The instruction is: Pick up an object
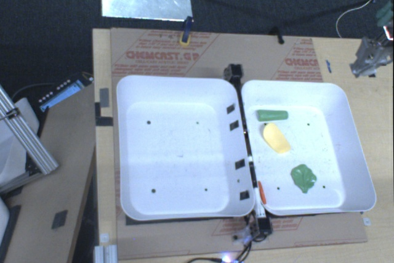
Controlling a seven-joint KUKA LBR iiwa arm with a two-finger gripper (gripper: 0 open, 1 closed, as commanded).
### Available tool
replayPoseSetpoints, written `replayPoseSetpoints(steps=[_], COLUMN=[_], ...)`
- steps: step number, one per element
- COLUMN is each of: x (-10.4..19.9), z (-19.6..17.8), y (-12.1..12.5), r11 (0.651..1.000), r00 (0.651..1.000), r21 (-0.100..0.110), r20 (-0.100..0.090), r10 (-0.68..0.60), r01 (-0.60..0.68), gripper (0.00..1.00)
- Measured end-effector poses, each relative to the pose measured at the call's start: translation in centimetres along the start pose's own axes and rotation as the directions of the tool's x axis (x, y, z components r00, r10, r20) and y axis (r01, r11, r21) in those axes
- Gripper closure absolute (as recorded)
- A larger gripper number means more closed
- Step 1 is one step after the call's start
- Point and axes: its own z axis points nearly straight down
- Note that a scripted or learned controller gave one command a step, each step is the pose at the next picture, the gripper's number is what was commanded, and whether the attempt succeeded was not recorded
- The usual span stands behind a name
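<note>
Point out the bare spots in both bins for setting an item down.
The left bin offers bare floor wall to wall. In the right bin, room lies along the right wall; the green cylinder, yellow piece and green lump crowd its left-centre.

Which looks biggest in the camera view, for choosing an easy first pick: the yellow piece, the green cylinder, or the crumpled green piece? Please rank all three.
1. Yellow piece and crumpled green piece: they look about alike, so I won't rank them.
2. Green cylinder: smallest, being slimmer.
</note>
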Motion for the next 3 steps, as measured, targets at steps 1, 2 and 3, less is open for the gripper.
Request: replayPoseSetpoints(steps=[1, 2, 3], x=[-3.0, 2.6, 8.6], z=[-0.7, 10.7, 19.2], y=[-1.4, -1.4, -1.5], r11=[1.000, 1.000, 1.000], r00=[1.000, 1.000, 1.000], r21=[0.003, 0.017, 0.014], r20=[0.001, -0.001, -0.001], r10=[0.007, -0.003, -0.004], r01=[-0.007, 0.003, 0.004], gripper=[1.00, 1.00, 1.00])
